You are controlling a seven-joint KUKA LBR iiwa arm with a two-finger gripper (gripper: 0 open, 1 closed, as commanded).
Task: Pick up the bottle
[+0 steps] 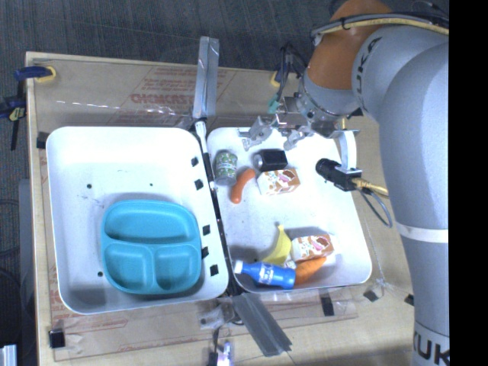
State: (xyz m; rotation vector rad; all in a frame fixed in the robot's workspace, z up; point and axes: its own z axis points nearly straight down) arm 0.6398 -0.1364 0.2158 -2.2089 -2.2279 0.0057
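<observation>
Hovering gripper [278,130] at right bin's [358,227] far edge, fingers spread, grasping nothing. Blue bottle [264,274] lying flat against near wall, touching banana [279,247] and carrot [311,268]. Risk: snagging neighbours, or slipping off round body against wall.

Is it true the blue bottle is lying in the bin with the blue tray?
Not quite. The camera view shows the blue bottle lying in the right bin, beside a banana. The blue tray sits alone in the left bin.
</observation>
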